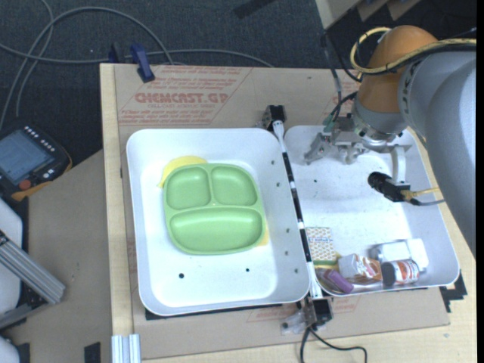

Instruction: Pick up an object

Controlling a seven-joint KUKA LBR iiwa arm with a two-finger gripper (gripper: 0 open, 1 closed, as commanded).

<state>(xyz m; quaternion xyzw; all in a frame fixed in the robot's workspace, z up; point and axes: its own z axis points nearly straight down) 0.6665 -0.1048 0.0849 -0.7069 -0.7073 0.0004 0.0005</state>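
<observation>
Camera view: gripper (pixel 335 151) low over far edge of right bin (pixel 340 203), close to its far-left corner. Can't tell how far open from this angle, can't tell if anything is gripped. Pickable clutter bunched along right bin's near edge, well apart from gripper: patterned packet (pixel 319 242) against left wall, purple item (pixel 338 281) at near-left corner, small bottle (pixel 363 267) lying on its side just beside it, white box (pixel 401 252) toward near-right corner, touching the bottle cluster. Left bin (pixel 144 225): green divided tray (pixel 214 209) flat in the middle, yellow piece (pixel 181 163) poking out from under its far-left corner.
</observation>
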